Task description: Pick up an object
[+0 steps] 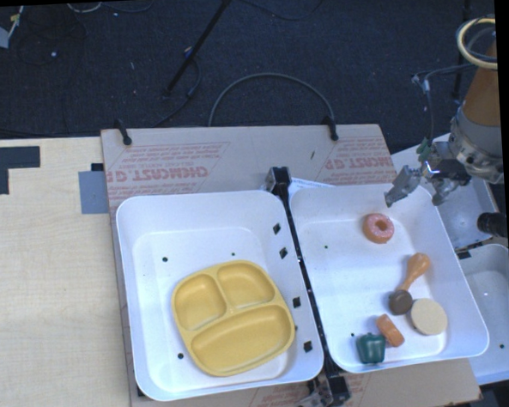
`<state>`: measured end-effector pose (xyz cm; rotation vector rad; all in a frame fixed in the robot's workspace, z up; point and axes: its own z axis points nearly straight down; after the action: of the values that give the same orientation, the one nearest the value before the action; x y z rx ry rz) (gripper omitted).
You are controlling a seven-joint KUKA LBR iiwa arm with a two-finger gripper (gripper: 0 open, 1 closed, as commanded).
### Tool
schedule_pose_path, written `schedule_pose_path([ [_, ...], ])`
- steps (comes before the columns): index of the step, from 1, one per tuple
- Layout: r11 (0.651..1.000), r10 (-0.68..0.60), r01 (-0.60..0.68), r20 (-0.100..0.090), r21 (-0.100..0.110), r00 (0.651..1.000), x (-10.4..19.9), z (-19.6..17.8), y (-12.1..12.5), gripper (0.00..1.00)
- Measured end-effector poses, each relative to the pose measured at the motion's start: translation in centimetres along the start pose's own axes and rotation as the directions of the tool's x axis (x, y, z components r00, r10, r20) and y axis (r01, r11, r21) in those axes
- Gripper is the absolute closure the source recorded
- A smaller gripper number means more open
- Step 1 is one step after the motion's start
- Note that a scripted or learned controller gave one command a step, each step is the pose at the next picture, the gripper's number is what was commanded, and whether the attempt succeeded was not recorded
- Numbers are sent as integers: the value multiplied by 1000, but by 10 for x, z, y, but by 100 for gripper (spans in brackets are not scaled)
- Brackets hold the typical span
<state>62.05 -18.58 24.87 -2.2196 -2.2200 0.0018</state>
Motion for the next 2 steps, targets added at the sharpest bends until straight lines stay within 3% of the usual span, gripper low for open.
schedule_pose_path([
  [2, 1000, 0, 0, -1, 5, 1000, -4, 104, 4, 0],
])
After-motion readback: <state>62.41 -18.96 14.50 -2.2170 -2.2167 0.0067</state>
